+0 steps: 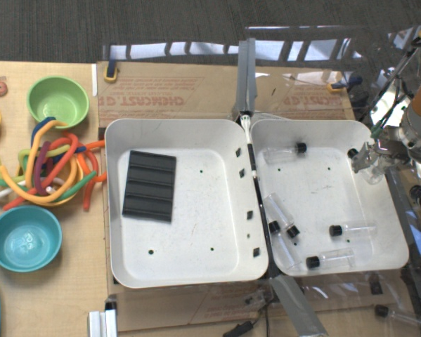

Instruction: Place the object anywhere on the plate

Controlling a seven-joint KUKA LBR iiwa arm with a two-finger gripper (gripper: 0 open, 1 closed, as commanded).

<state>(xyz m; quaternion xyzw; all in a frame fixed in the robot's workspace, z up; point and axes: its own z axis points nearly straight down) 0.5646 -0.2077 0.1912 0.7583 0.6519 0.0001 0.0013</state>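
Green bowl (57, 102), teal bowl (24, 237) and tangled coloured tubes (52, 167) sat on bench (27, 72), left of bins.

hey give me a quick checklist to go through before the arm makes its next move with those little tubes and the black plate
1. Plate in place: ok. The black ribbed plate lies flat in the left bin.
2. Objects available: ok. Several clear tubes with black caps, such as one tube, lie in the right bin.
3. Gripper position: ok. The gripper sits over the right bin's right edge.
4. Tube held: cannot tell. A clear tube appears at the gripper, but the grip is unclear.
5. Path to the plate: ok. Nothing stands up from the bins between them.
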